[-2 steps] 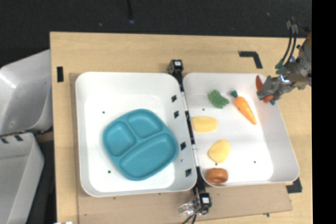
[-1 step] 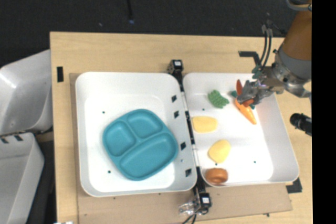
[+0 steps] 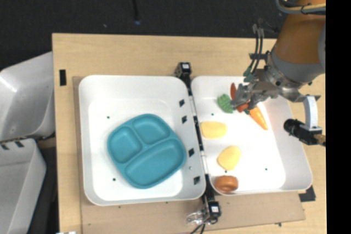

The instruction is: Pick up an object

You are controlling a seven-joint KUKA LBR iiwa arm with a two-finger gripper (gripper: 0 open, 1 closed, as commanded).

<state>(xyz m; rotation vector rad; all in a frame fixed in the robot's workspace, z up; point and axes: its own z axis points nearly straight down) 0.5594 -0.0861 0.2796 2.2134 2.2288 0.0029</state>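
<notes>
No legible writing or brand marks are seen on anything. The gripper is positioned over the upper part of the right bin, directly above the toy carrot; claw state cannot be told, since the wrist hardware blocks the tips. The carrot is a smooth orange cone whose long axis runs diagonally, tapered tip pointed down-right and green leafy top at the upper-left end under the gripper. A small red piece is seen just beside the leaves. Lower in the same bin, two rounded pale-yellow items are laid near the centre divider, and a glossy brown-orange lump is set at the bottom-left corner. In the left bin a matte teal three-compartment plate is laid flat.
</notes>
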